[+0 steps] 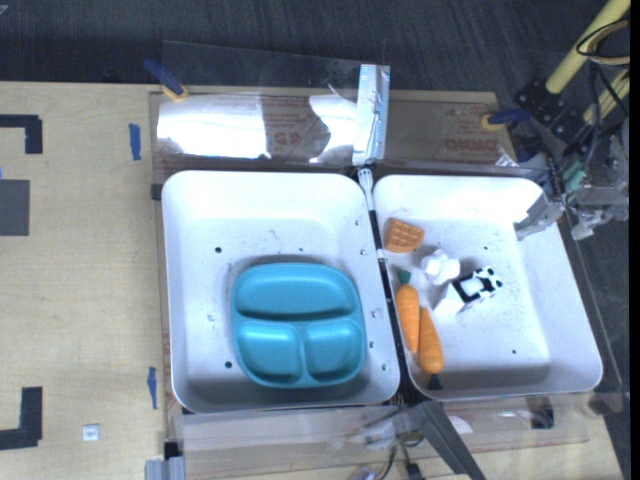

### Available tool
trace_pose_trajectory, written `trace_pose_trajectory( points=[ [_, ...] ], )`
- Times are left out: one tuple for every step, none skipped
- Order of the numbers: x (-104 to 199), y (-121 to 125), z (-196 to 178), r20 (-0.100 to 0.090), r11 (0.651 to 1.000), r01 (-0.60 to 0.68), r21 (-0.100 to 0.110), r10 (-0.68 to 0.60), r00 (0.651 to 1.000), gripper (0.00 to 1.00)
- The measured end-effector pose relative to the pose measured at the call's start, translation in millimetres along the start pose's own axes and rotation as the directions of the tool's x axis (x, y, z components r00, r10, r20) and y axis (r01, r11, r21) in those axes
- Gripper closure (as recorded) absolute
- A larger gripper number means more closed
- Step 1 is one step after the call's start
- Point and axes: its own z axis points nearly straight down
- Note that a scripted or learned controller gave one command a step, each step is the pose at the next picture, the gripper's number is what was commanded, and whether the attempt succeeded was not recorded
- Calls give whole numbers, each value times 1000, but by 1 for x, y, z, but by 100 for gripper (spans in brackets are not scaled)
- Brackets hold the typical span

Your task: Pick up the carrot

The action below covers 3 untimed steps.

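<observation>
The carrot [408,315] is orange with a green stub at its far end. It lies lengthwise against the left wall of the right bin [560,353]. A second orange, carrot-like piece [430,342] rests beside it, touching its near end. My gripper [537,218] hangs at the right bin's far right corner, well away from the carrot, with grey arm parts and cables behind it. Nothing shows between its fingers.
In the right bin, a tan waffle piece [404,235], a white object [438,268] and a black-and-white toy [478,286] sit just beyond and right of the carrot. The left bin [200,218] holds a blue divided tray [297,321]. A clear panel [270,118] stands behind the bins.
</observation>
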Motion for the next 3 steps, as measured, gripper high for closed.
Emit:
trace_pose_trajectory(
  points=[
    [61, -57, 136, -4, 994, 104, 8, -104, 995, 0],
    [137, -65, 91, 1, 988, 156, -9, -156, 988, 0],
    [135, -64, 82, 3, 989, 151, -10, -151, 989, 100]
  ],
)
